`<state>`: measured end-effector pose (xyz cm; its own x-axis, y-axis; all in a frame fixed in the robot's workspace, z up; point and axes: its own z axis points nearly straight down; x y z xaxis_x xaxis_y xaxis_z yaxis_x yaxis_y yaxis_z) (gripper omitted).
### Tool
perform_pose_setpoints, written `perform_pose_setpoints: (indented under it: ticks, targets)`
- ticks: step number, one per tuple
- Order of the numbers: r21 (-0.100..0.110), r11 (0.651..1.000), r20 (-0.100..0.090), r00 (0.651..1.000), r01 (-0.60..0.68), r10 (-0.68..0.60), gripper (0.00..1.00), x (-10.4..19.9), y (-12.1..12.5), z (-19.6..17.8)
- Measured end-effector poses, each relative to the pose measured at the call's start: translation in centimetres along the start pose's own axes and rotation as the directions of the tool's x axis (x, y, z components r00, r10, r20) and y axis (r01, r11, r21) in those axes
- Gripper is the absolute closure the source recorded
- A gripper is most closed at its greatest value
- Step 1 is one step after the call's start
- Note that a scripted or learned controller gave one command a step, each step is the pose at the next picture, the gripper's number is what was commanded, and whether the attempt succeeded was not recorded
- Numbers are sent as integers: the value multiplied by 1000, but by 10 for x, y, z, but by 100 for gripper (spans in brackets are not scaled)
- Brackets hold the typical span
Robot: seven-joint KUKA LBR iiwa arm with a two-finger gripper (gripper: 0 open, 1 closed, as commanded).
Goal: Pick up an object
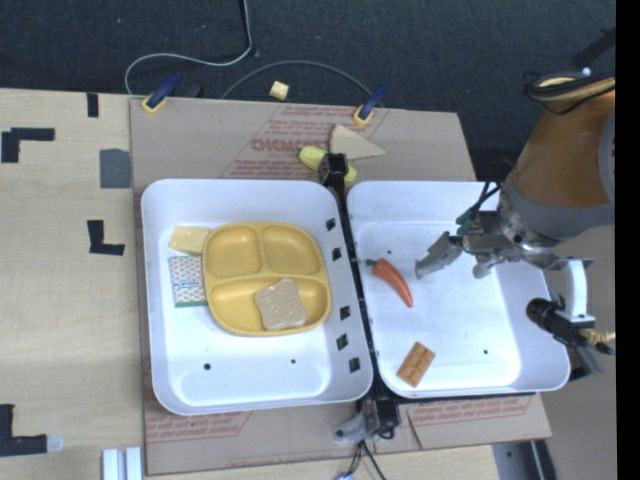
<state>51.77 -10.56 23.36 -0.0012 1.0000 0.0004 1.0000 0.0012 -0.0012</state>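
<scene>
An orange chili pepper (393, 281) lies in the left part of the right bin (500, 373). A brown wafer (415, 364) rests near that bin's front wall. My gripper (461, 262) hangs over the middle of the right bin, to the right of the pepper and apart from it. Its fingers (436, 259) are spread and nothing is between them. In the left bin (165, 368) a yellow divided plate (240, 251) carries a slice of bread (281, 305).
A pale yellow block (188, 240) and a patterned packet (186, 279) lie left of the plate. Behind the bins on the cardboard sit a tan wedge (357, 144), a yellow piece (312, 155) and a small yellow cube (279, 90). A black divider (352, 288) joins the bins.
</scene>
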Motion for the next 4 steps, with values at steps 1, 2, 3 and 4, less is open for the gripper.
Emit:
perform_pose_setpoints:
  ticks: [1, 2, 3, 4]
  targets:
    - [2, 1000, 0, 1000, 0, 0, 0, 9, 33, 83]
    - [0, 1000, 2, 1000, 0, 0, 0, 1, 55, 152]
    - [-6, 1000, 4, 1000, 0, 1, 100, 0, 56, 137]
    - [-9, 1000, -1, 1000, 7, -7, 100, 64, 73, 44]
